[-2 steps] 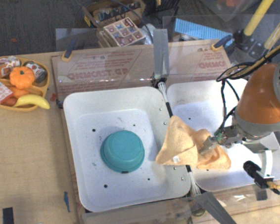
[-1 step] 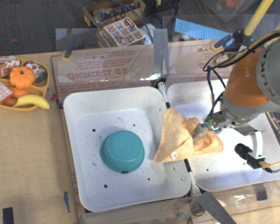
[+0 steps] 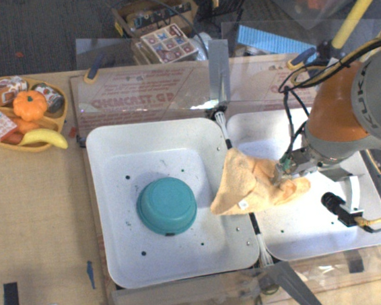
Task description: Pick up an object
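A yellow-orange cloth (image 3: 251,184) drapes over the divide between the two white bins, its left corner lying in the left bin (image 3: 110,157) and its right end in the right bin (image 3: 280,234). My gripper (image 3: 286,172) is down at the cloth's right end, touching the bunched fabric there; the cloth looks pulled up toward it. A teal bowl (image 3: 168,205) sits upside down in the middle of the left bin, well clear of the gripper.
A black cylindrical part (image 3: 338,209) of the arm's cabling hangs over the right bin. A plate with a banana, an orange pumpkin and small packs (image 3: 18,114) rests on the bench at far left. Boxes and clutter lie beyond the bins.
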